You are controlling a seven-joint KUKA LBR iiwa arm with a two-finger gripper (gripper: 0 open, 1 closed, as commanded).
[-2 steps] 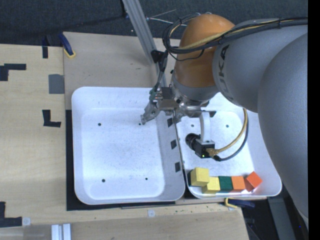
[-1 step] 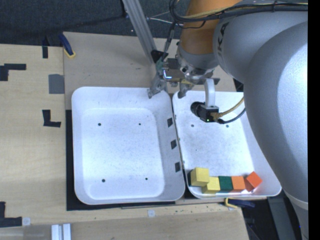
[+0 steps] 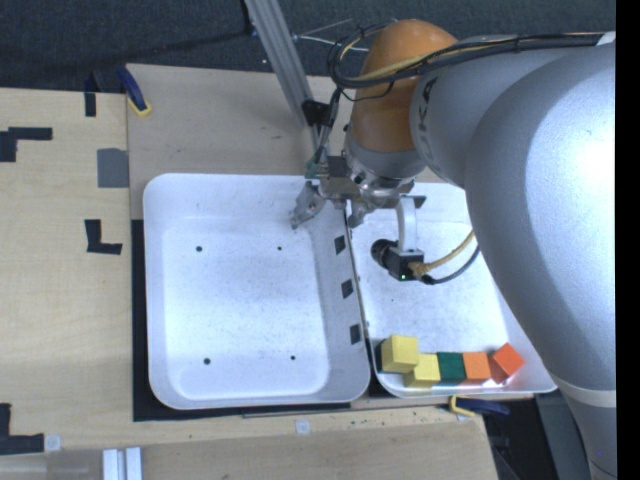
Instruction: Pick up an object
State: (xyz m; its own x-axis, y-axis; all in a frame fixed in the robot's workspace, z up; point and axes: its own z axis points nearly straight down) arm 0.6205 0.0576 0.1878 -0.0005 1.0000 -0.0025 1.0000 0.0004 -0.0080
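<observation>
Several small blocks lie in a row along the front edge of the right bin (image 3: 440, 308): a yellow block (image 3: 402, 351), a second yellow block (image 3: 427, 370), a green block (image 3: 452, 367), an orange block (image 3: 476, 366) and a red-orange block (image 3: 507, 360). My gripper (image 3: 322, 211) hangs at the back of the bins, over the divider between them, far from the blocks. It is open and nothing sits between its fingers. One grey finger (image 3: 301, 213) points down into the left bin's back right corner.
The left bin (image 3: 180, 288) is bare white with a few dark dots. The raised divider (image 3: 345, 298) carries black marks. A black cable connector (image 3: 392, 258) dangles below the wrist over the right bin. A slanted metal rod (image 3: 280, 43) stands behind.
</observation>
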